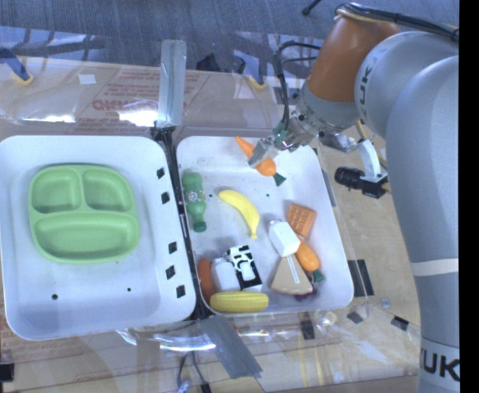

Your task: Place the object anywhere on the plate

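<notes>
Gripper sits low over the far corner of the right bin, fingers closed around a toy carrot whose green top pokes out below. Probably it grips the carrot's middle for balance. The green plate waits in the left bin, well apart across the divider.

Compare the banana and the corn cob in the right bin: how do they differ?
The banana is curved and slender; the corn cob is straight and thicker. The banana lies diagonally near the bin's middle; the corn cob lies level along the near wall. The banana lies apart from its neighbours; the corn cob sits close against other items. Both are yellow, both lie flat in the right bin.
</notes>
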Tool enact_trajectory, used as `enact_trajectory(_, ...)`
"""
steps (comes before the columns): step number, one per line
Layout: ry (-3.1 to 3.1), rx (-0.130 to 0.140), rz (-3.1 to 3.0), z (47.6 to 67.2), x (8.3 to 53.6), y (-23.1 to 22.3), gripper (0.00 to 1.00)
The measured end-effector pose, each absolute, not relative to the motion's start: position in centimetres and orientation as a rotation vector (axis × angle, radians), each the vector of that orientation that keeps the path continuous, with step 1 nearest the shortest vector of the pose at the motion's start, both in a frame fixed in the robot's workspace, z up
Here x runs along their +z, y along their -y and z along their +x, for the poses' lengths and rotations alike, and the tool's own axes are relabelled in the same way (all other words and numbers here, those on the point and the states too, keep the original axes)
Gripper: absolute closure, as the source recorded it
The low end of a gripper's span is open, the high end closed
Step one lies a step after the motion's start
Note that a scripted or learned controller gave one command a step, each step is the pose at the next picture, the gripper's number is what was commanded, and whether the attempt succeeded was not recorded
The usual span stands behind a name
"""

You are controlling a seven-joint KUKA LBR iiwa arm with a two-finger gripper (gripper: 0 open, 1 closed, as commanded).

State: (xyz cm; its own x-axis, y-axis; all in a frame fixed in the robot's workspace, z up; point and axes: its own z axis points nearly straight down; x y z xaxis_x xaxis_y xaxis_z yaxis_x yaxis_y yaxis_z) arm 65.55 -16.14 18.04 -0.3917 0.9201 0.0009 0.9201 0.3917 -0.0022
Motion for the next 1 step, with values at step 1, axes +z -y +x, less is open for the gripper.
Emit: enact_trajectory(1, 2.484, -0.002, -1.917, 61.96, 19.20, 3.21, 1.00)
